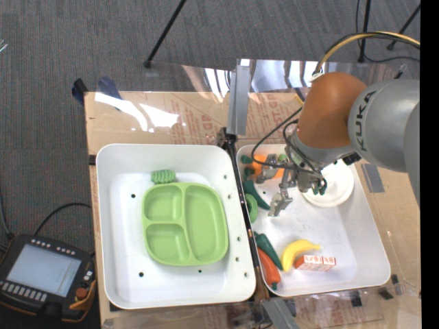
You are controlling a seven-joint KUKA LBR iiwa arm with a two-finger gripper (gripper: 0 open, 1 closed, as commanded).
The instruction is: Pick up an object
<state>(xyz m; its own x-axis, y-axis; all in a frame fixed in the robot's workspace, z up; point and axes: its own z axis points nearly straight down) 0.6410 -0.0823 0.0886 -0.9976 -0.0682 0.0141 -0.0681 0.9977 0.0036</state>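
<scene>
Camera view, left bin (110, 184): shallow white plastic with rounded corners; a smooth lime-green divided plate (185, 223) lies flat at its middle, three compartments up.
Ridged green piece (163, 177): small and bumpy, touching the plate's far edge.
Right bin (363, 252): same white plastic, carrying the loose toy food the task offers.
Left wall of right bin: dark green pepper-like shapes (257, 197) lie along it, with a green-topped orange carrot (269, 260) toward the near-left corner, probably having slid there.
Near edge: a curved, glossy yellow banana (297, 251) touches a small red-and-white box (318, 262).
Gripper (278, 206): points down over the bin's middle, just beside the green shapes; its metal fingers stand apart with nothing between them.
White round dish (329, 187): toward the far-right side, partly under the wrist.
Judgement: banana and box lie apart from the walls, so they look the easiest picks.
</scene>
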